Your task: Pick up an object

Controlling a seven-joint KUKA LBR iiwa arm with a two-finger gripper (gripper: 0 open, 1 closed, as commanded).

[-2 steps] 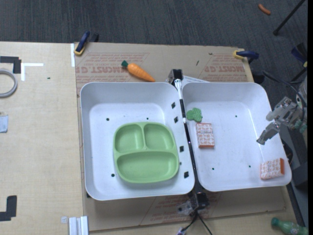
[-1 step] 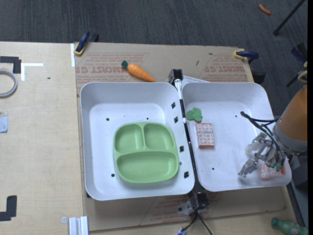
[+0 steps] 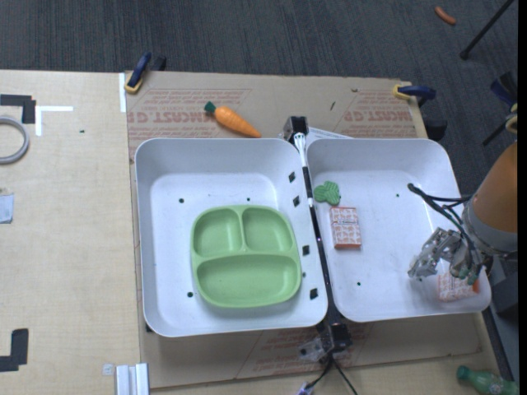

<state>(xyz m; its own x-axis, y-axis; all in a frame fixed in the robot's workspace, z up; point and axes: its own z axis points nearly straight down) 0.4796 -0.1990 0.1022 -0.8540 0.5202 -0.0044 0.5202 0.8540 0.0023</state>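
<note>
My claw (image 3: pixel 435 262) hung low in the right bin (image 3: pixel 387 159), near its right wall and front corner. Whether it was open or closed I could not tell — the metal was a blur from above. Just beside it, toward the bin's front right corner, lay a small pale packet with orange markings (image 3: pixel 453 288), touching or nearly touching my claw; nothing showed between my tips. Farther left in the same bin sat a red-and-white patterned box (image 3: pixel 346 227), and just behind it a green toy (image 3: pixel 327 192). The left bin (image 3: pixel 165 171) held a green divided plate (image 3: pixel 244 256). A toy carrot (image 3: pixel 233 119) lay on the cardboard behind the bins.
</note>
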